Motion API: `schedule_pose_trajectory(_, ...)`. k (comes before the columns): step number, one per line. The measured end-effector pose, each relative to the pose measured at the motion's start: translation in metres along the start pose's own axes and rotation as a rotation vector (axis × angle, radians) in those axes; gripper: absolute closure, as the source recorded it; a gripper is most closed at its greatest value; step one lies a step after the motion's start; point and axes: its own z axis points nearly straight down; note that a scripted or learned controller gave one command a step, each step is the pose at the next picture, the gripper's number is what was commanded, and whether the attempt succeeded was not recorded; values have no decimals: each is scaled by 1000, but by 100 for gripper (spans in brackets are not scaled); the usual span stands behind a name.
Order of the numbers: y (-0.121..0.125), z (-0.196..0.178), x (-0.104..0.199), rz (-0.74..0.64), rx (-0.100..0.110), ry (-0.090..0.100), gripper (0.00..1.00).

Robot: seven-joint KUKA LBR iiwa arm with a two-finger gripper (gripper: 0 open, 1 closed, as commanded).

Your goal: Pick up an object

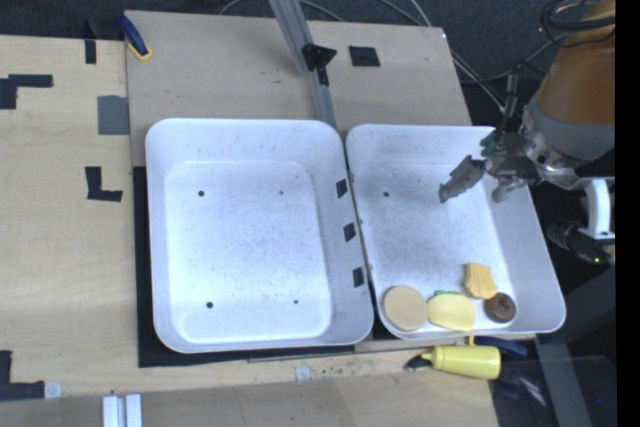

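From my screen I take the right bin (520, 255) as my landmark. The gripper (480, 177) hangs above its far right part, near the rim, with the arm's orange band (585, 75) rising off beyond that rim. Its two fingers (458, 183) stand apart with nothing between them, so I read the gripper as released and carrying nothing. The candidate objects all lie in the near right corner of the same bin, well apart from the gripper: a tan round disc (405, 308), touching or just beside it a pale yellow lump (452, 311), a small orange-yellow piece (480, 281) just behind that, and a dark brown round thing (500, 307) nearest the corner. Just outside the bin's near rim, a yellow cylinder (466, 360) rests on the desk (60, 245). The left bin (245, 235) sits flush against the landmark's left side.
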Motion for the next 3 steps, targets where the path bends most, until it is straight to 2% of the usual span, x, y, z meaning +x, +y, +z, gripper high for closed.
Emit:
schedule_pose_trajectory(1, 11, -34, -57, 4, -3, -2, 0)
schedule_pose_trajectory(2, 105, -37, -73, -1, 1, 0, 0)
schedule_pose_trajectory(3, 54, -20, -36, -1, 2, 1, 0)
